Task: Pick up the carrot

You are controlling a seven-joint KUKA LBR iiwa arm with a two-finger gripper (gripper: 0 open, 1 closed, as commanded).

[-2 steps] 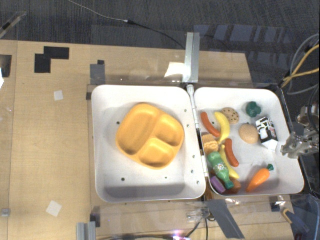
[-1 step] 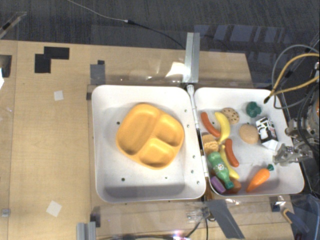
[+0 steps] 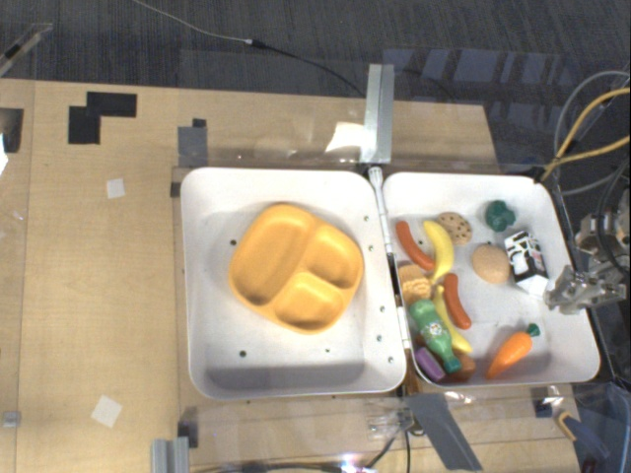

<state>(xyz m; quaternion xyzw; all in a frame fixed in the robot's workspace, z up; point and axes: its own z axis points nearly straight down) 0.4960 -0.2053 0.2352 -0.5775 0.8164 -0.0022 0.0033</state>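
Observation:
The carrot (image 3: 509,354), orange with a small green top, lies in the front right part of the right bin (image 3: 577,361), its tip pointing to the front left. My gripper (image 3: 572,293) hangs at the bin's right rim, up and to the right of the carrot and apart from it. Nothing shows between the gripper and the carrot.
The right bin also holds a banana (image 3: 441,249), two sausages (image 3: 414,244), a cookie (image 3: 454,227), a green broccoli (image 3: 499,215), a beige bun (image 3: 490,263), a black-and-white carton (image 3: 525,254) and a green bottle (image 3: 434,328). A yellow divided plate (image 3: 296,266) sits in the left bin (image 3: 207,363).

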